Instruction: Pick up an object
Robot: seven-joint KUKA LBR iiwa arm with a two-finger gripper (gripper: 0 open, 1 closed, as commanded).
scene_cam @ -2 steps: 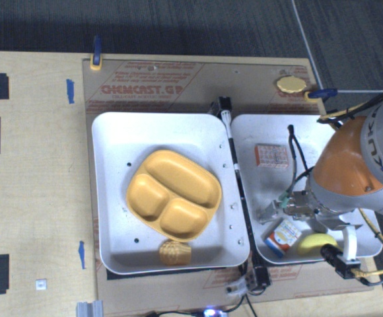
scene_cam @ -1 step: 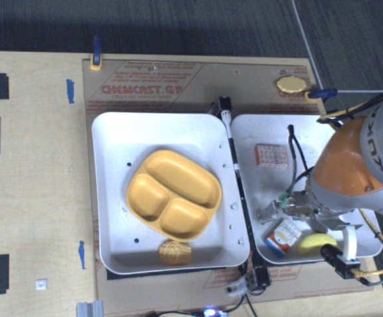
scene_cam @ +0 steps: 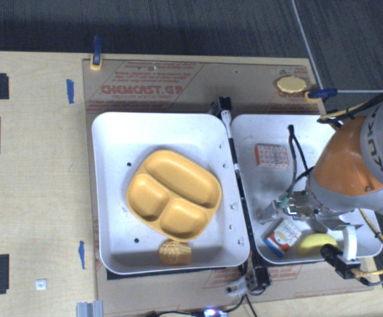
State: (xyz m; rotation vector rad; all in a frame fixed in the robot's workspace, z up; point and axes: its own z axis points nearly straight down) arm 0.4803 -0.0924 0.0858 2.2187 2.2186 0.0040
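A grey robot arm (scene_cam: 370, 170) with an orange band is reaching in from the right over the right-hand white bin (scene_cam: 257, 134) on a pale wooden counter (scene_cam: 33, 197). Its tool (scene_cam: 285, 207) is hanging low over the front half of that bin, its metal parts pointing left, but whether it is open or closed, or has anything in its grasp, cannot be told from this angle.

Just below the tool, a small carton (scene_cam: 282, 236) is lying tilted on the bin floor, showing white, blue and orange-red printing. Touching its right side, a yellow banana (scene_cam: 317, 243) is lying, curved and glossy. Farther back in the same bin, a small flat card (scene_cam: 271, 155) with an orange printed pattern is lying well apart from the other two.

In the left-hand bin (scene_cam: 112, 137), a large yellow tray (scene_cam: 174, 193) with three rounded compartments is sitting near the middle, turned at a slant. Just in front of it, touching its near edge, a small tan ridged object (scene_cam: 175, 251) is resting against the bin's front wall.
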